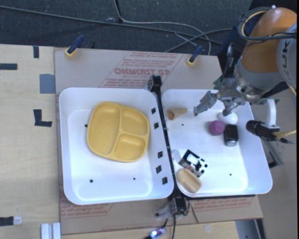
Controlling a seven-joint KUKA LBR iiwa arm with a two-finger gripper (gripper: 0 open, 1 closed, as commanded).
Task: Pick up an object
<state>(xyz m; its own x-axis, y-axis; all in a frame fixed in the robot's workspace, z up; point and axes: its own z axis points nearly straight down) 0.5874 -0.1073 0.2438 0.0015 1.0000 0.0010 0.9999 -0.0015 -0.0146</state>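
- Bins sit side by side on a brown board: the left bin (70, 148) holds a yellow divided plate (117, 132), lying flat a little above the bin's middle.
- Right bin (249, 178) carries several small things: a tan wedge-shaped piece (176, 113) near its upper left, a black-and-white block (194, 162) touching a tan rounded object (189, 180) at the lower left.
- Farther right lie a purple ball (216, 128), a dark cylinder (231, 135) just beside it, and a small white object (230, 118) above them.
- Gripper (214, 108) hangs over the right bin's upper part, fingers spread wide with nothing between them; one fingertip (197, 110) points toward the wedge, the other is near the white object.
- Arm (264, 44), grey with an orange band, enters from the right.
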